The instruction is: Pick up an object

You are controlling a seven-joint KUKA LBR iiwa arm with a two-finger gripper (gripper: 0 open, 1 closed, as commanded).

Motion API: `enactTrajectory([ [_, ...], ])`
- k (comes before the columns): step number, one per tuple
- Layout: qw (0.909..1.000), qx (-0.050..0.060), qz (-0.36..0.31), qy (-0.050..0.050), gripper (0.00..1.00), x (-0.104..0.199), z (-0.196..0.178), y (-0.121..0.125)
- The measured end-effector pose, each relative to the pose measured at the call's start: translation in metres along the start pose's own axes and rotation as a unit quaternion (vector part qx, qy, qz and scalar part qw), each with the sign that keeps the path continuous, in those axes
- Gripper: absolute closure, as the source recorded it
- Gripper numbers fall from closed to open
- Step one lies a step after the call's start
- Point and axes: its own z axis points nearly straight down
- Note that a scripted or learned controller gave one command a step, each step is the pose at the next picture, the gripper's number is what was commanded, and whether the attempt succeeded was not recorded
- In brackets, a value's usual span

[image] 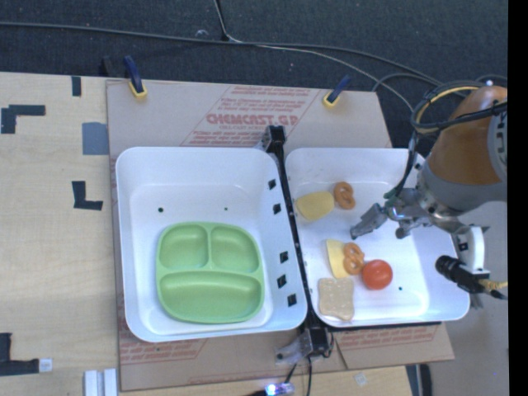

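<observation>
We see two shallow white plastic bins side by side on a cardboard sheet. The left bin holds a light green three-compartment plastic plate, lying flat toward its near side. The right bin holds the toy food, loosely clustered toward its left half, which we judge is just how pieces landed, not a deliberate layout.

Candidate objects: a pale yellow rounded piece at the far left, an orange-brown pretzel-like ring just beside it, a yellow cheese-like wedge with a second orange ring resting on it, a red round tomato-like ball just right of that, and a beige toast slice nearest us. The red ball looks smooth and roundish, so it may roll under a pinch.

The grey two-finger gripper sits over the right bin, right of the yellow piece and far of the ball, holding nothing that we can make out. Whether its jaws are spread or closed, we cannot tell.
</observation>
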Motion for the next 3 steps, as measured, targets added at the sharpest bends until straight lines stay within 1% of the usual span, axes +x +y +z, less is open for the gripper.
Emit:
enactTrajectory([
  [1,1.0,0.001,0.001,0.0,0.0,-0.004,0.063,-0.006],
  [2,1.0,-0.003,0.001,-0.001,0.0,-0.004,0.086,-0.005],
  [3,1.0,-0.007,0.0,-0.001,1.0,-0.003,0.074,-0.003],
])
